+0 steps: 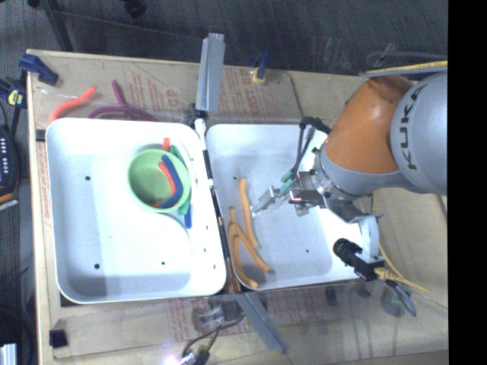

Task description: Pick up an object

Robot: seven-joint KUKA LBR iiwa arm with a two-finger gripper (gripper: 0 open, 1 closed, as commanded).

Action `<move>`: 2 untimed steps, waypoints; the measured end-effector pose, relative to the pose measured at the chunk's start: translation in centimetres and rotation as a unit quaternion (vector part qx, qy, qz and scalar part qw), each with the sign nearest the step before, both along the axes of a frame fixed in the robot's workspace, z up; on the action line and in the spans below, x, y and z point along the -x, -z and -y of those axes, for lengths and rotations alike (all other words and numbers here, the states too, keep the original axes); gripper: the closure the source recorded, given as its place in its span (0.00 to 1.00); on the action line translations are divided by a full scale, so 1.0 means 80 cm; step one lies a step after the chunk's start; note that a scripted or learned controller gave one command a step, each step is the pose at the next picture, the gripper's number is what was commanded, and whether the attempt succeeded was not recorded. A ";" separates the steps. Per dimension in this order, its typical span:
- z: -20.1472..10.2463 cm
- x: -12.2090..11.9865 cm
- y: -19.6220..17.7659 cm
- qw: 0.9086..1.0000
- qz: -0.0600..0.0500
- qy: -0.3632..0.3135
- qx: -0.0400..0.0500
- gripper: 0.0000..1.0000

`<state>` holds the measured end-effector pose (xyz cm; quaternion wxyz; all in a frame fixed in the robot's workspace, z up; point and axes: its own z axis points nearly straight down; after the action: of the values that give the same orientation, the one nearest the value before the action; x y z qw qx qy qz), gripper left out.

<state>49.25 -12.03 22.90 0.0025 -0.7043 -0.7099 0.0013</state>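
The camera view shows the worktop (319, 90) with two white bins side by side. The arm (396, 139) reaches in from the right, and its tool (268, 201) hangs over the middle of the right bin (304, 265); whether it is open or closed I cannot tell. Orange strips (245, 238) lie near that bin's left wall, just beside the tool. The left bin (99, 257) holds a green bowl (152, 181) with red and blue pieces inside.
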 end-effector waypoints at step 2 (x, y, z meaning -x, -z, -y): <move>-0.016 -0.043 0.157 0.993 0.003 0.122 0.005 1.00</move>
<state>52.69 -10.72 10.37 -0.0031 -0.7855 -0.6189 0.0026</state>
